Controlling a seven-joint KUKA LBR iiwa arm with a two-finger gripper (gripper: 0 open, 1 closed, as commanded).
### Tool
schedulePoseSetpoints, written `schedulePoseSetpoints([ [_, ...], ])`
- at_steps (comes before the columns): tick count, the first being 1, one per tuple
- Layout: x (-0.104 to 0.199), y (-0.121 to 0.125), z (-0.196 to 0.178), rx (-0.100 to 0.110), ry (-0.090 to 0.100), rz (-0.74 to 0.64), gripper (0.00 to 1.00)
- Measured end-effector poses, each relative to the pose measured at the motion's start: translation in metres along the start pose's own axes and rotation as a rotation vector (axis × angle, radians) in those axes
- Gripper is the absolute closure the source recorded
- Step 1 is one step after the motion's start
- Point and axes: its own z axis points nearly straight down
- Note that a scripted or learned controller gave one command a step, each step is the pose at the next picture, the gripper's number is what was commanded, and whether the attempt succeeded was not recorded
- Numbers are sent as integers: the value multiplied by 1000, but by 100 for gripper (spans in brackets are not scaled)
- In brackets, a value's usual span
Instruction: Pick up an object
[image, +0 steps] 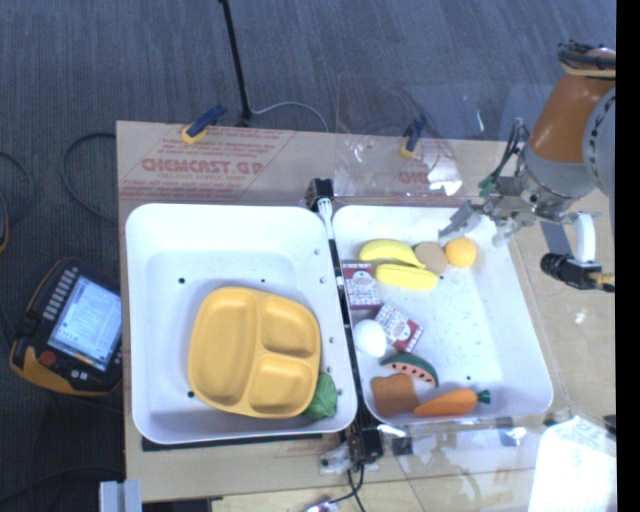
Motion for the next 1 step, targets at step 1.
schedulePoseSetpoints([
  [1, 40, -2, 95, -7, -5, 19, 0],
])
